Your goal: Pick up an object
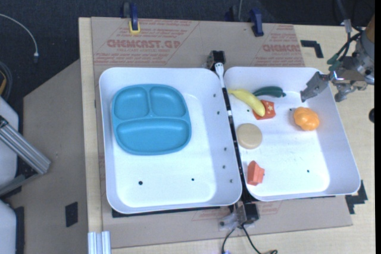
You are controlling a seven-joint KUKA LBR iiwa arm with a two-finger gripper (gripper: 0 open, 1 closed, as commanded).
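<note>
The right bin (333, 157) holds several small items. A yellow banana (249, 102) lies at its back left, with a dark green pepper (269, 91) behind it and a red piece (268, 110) touching its right end. An orange fruit (306, 119) sits toward the back right. A beige round piece (250, 135) lies near the left wall, and a red-orange wedge (255, 172) rests near the front. My gripper (328, 90) hangs over the bin's back right corner, just above and right of the orange fruit. It is open, with nothing between its fingers.
The left bin (178, 181) bears a blue divided plate (152, 119) in its back half. A ridge between the two bins carries a black strip (229, 122). Blue clamps (132, 16) hold the cardboard base at the back edge.
</note>
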